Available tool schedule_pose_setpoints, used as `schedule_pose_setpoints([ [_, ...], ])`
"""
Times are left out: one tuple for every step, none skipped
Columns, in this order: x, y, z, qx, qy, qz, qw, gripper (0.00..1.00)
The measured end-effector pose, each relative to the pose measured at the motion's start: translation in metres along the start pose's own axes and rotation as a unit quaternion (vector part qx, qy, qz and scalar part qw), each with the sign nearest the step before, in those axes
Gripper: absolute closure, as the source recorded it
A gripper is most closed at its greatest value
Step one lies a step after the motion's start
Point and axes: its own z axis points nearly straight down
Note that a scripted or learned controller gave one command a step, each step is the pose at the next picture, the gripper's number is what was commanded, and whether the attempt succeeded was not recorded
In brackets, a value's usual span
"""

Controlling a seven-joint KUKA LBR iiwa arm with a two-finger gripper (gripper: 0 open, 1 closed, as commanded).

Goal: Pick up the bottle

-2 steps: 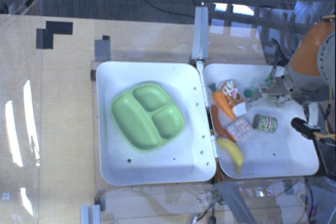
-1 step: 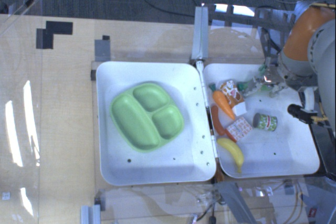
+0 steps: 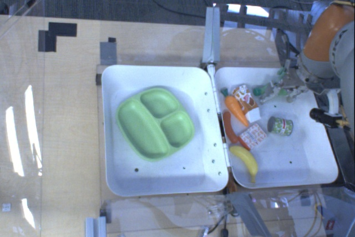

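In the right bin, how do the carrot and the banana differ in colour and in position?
The carrot is orange; the banana is yellow. The carrot is straight, the banana curved. The carrot lies toward the bin's far end, the banana at its near end. Both lie flat near the divider between the bins.

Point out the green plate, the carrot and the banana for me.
green plate [image 3: 155, 122]: camera view, centre where its dividers meet.
carrot [image 3: 237, 110]: camera view, middle of its orange body.
banana [image 3: 246, 160]: camera view, middle of its yellow curve.
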Motion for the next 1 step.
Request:
schedule_pose_setpoints([
  [-0.0039,-0.0002,0.0026,0.002,-0.001,-0.027,0.9996,0.00],
])
